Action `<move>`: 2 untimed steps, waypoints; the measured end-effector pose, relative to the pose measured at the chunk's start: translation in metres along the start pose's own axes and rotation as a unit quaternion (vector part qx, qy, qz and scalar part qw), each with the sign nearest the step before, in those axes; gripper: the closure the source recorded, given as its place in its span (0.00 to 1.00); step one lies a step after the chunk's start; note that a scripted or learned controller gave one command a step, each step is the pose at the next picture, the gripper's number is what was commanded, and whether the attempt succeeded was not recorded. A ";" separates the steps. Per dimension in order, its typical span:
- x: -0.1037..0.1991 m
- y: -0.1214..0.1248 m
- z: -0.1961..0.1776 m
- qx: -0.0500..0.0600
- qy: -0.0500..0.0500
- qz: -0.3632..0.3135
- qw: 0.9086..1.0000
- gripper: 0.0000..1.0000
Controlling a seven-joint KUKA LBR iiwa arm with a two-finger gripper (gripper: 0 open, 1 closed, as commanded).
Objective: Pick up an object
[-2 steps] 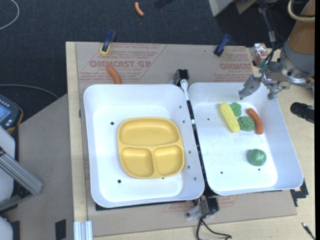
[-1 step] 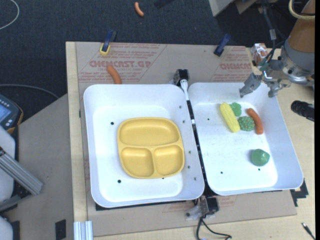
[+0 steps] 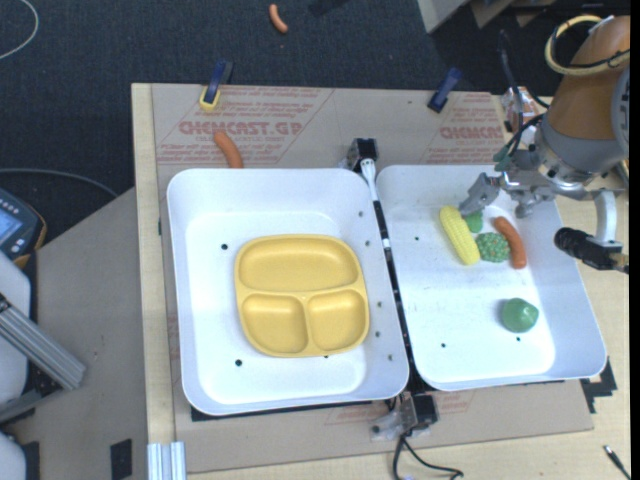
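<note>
The right bin point(image 3: 560, 358) holds a yellow corn cob point(image 3: 459, 234), a small green broccoli piece point(image 3: 491, 247), an orange-red sausage point(image 3: 511, 241) and a round green fruit point(image 3: 519, 315). My gripper point(image 3: 503, 200) hangs over the bin's far part, just above and behind the corn, broccoli and sausage. Its two fingers point(image 3: 479, 195) are spread apart with nothing between them. The green fruit lies by itself nearer the front.
The left bin point(image 3: 195, 358) holds a yellow three-compartment plate point(image 3: 300, 293). An orange sausage point(image 3: 229, 148) lies on the cardboard behind the left bin, and another point(image 3: 278, 18) on the dark floor. Blue clamps point(image 3: 213, 85) grip the board's far edge.
</note>
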State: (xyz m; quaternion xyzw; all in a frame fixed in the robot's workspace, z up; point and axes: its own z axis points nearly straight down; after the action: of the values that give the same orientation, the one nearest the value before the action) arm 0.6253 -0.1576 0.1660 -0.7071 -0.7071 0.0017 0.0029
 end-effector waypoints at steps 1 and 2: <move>0.000 -0.011 0.051 0.000 0.000 0.000 1.000 0.00; -0.002 -0.008 0.078 -0.006 -0.003 0.000 1.000 0.00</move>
State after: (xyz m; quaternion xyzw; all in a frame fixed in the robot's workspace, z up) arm 0.6167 -0.1590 0.0882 -0.7070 -0.7072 -0.0001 -0.0032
